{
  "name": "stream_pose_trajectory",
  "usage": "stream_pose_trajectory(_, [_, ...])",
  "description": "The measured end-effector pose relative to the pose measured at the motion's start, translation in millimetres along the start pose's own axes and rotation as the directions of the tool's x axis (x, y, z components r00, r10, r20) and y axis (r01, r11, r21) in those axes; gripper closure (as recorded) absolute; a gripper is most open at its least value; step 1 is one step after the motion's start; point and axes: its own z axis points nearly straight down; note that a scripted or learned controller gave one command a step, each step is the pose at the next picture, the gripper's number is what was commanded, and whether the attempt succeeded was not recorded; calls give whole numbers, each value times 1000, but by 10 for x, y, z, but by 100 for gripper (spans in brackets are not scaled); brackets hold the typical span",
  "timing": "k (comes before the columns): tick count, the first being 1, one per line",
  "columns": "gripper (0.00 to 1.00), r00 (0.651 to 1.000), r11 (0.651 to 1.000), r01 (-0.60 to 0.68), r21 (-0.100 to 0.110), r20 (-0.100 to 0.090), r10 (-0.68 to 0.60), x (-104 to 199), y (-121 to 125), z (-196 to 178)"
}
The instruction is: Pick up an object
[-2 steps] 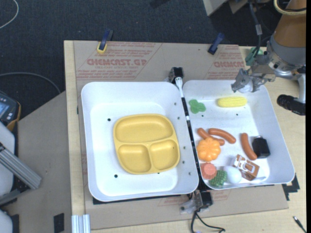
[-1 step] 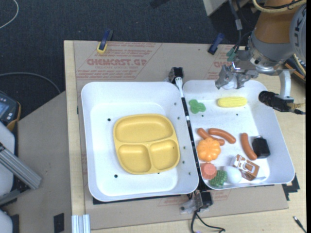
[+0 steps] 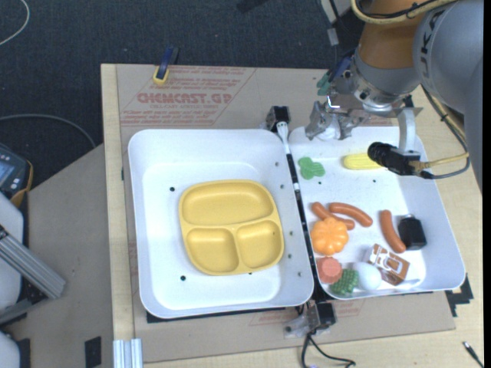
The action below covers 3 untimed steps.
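Both bins, the left bin [image 3: 146,205] and the right bin [image 3: 441,228], look like smooth white plastic with a faint sheen. The yellow tray [image 3: 230,225] in the left bin is matt moulded plastic. The tabletop [image 3: 123,106] is covered with flat brown cardboard or board, matt, with red print at 12 o'clock. The toy foods appear as smooth plastic: the orange pumpkin [image 3: 330,236] is slightly glossy, and the sausages [image 3: 350,212] shine a little. The end effector [image 3: 330,121] shows bare grey metal. The arm [image 3: 453,37] has a smooth grey painted shell and a glossy orange band [image 3: 391,21].
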Motion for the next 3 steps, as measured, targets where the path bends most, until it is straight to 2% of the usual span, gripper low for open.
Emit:
stream_pose_trajectory(1, [100,1000,1000,-2,-1,2,2,546,-26,-32])
stream_pose_trajectory(2, [100,1000,1000,-5,1,3,5,743,-51,12])
stream_pose_trajectory(3, [100,1000,1000,-6,-5,4,6,696,76,23])
